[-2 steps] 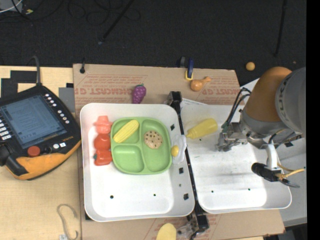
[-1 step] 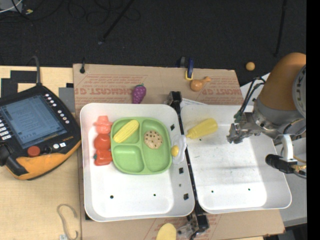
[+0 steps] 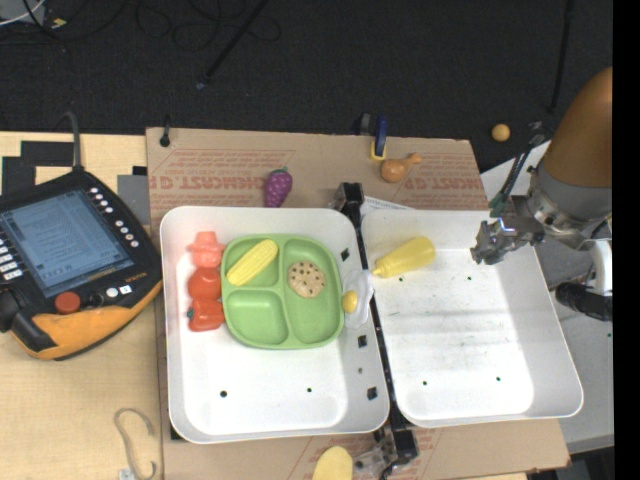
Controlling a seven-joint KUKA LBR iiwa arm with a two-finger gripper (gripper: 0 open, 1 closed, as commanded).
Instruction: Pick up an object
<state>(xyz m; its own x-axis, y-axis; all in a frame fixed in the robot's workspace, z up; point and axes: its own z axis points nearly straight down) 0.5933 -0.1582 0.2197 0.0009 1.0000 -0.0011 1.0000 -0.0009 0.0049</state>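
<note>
The gripper hangs over the far right edge of the right bin. It is small and dark in the picture, so I cannot tell how it is set, and nothing shows in its grip. The grey arm comes in from the right, with its orange band up high.

A yellow squeeze bottle lies on its side in the far left part of the right bin — well apart from the gripper.

In the left bin sits a green tray with three spaces. A toy corn cob lies in the far left space and a cookie in the far right one. A red bottle lies just left of the tray, touching it. A small yellow ball sits at the tray's right edge.

Behind the bins, on brown cardboard, are a purple toy and an orange toy. A tablet with an orange case rests on the bench to the left. A yellow thing lies at the near edge.
</note>
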